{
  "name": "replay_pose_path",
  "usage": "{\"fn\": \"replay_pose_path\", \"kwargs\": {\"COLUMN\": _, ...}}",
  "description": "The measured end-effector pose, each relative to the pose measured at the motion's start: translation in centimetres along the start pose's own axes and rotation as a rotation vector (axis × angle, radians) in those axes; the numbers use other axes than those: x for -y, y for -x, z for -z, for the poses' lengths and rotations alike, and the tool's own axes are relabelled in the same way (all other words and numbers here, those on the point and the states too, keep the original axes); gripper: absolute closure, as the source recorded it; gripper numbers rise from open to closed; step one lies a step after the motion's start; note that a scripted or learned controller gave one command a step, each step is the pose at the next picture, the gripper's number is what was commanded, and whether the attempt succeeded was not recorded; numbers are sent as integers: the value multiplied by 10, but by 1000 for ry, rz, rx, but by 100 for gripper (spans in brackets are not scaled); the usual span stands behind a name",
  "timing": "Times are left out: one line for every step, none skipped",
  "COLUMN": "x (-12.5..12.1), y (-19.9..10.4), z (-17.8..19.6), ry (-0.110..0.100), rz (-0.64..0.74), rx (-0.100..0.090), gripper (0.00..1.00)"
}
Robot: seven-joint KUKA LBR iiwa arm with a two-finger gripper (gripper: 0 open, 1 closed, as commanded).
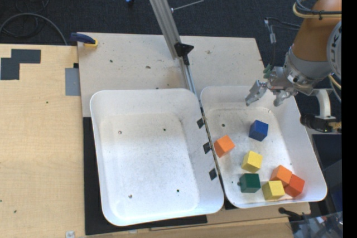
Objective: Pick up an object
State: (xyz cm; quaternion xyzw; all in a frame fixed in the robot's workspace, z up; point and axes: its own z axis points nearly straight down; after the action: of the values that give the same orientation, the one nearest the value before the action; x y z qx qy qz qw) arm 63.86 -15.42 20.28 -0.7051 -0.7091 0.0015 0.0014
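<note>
I am holding the gripper (266,94) spread and empty above the right bin (312,164), since the blue cube (258,130), nearest of 7 blocks, is lying just below it, apart.

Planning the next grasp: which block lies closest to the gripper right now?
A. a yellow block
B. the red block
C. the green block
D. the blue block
D: the blue block sits just below the gripper, while the other blocks lie nearer the bin's front.
</note>
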Motion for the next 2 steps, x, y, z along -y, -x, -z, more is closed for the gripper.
{"fn": "replay_pose_path", "kwargs": {"x": 24, "y": 41, "z": 150, "ry": 11, "rz": -7, "rx": 3, "gripper": 0}}
{"fn": "replay_pose_path", "kwargs": {"x": -12, "y": 55, "z": 319, "ry": 11, "rz": 0, "rx": 3, "gripper": 0}}
